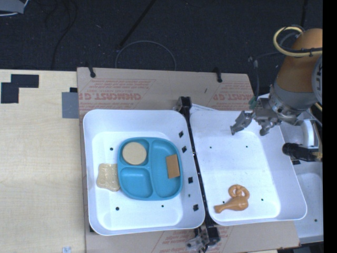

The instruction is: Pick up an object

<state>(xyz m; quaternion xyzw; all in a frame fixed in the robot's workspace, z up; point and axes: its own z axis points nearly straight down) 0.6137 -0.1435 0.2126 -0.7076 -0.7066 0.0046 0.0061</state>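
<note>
gripper point(251, 124) is hovering with its fingers spread, holding nothing, over the far edge of the right bin point(287, 207). judging by the layout, the likeliest target is the tan, knobbly, bone-like toy point(236, 198) lying alone near that bin's front edge, well apart from the gripper. its narrow stem is looking like the easiest place to pinch, across the width. beside the right bin, the left bin point(100, 215) is holding a smooth blue sectioned tray point(142, 183) with a round beige disc point(134, 153).
</note>
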